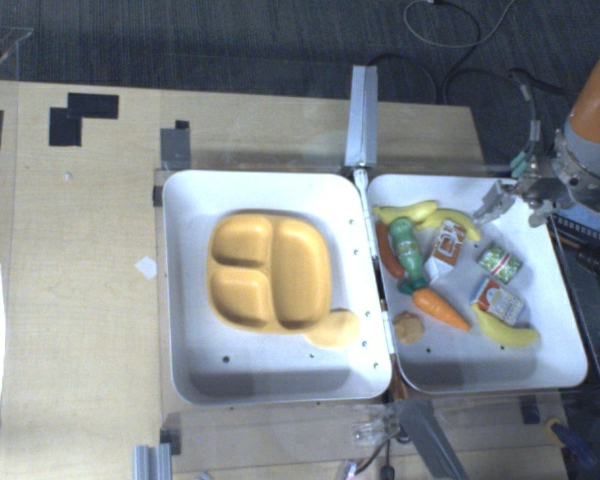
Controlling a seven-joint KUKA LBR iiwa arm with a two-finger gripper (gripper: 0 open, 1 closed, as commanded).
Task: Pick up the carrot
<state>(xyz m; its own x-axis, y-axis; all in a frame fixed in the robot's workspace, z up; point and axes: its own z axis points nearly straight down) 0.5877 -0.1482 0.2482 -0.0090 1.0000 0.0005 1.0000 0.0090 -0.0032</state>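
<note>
Two white bins sit side by side, and nearest the camera in the right bin (555, 368) is a yellow banana (508, 333) by the front right, with a small brownish lump (409, 326) near the left wall. Just behind those lies the carrot (441, 308), orange, flat on the bin floor, angled with its green top up-left and its pointed tip toward the lower right. The leafy end is touching or just beside the base of a green bottle (406, 251), so that side is crowded. It looks like a toy, so probably light, stiff and a bit slick; the thick middle seems the best spot to pinch, across its width, away from the bottle. Two small cartons (499, 280) sit to its right, a red-and-white packet (450, 243) and a second banana (410, 213) lie further back, and a reddish thing (388, 253) is tucked against the left wall. The left bin (180, 288) holds a yellow divided tray (270, 268). Farthest back, the gripper (510, 193) hangs over the right bin's back right corner, well apart from the carrot, carrying nothing; how wide it's set can't be told from here.
</note>
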